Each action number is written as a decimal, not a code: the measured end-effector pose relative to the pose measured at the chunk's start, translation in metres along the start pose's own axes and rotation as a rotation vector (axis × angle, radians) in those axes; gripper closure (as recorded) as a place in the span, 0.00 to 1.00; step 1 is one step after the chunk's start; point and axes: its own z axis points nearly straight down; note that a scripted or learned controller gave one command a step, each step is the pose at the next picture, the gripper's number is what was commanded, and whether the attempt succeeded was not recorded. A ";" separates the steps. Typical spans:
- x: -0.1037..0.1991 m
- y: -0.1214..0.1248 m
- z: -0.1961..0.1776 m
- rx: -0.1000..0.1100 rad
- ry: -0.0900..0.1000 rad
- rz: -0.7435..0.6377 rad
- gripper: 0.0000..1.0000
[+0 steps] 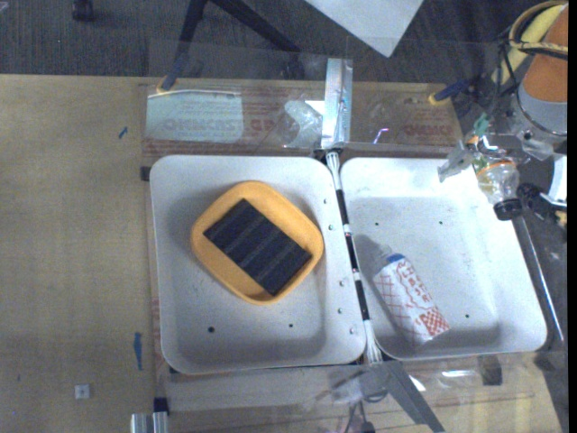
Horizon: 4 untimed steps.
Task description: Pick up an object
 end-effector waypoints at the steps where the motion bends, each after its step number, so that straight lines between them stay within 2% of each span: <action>1: 0.001 0.001 -0.010 -0.002 -0.003 -0.003 1.00; 2: 0.053 0.009 0.082 -0.001 -0.001 0.001 1.00; 3: 0.090 0.009 -0.001 -0.006 -0.003 -0.175 1.00; 4: 0.042 0.010 0.105 -0.004 -0.002 -0.190 1.00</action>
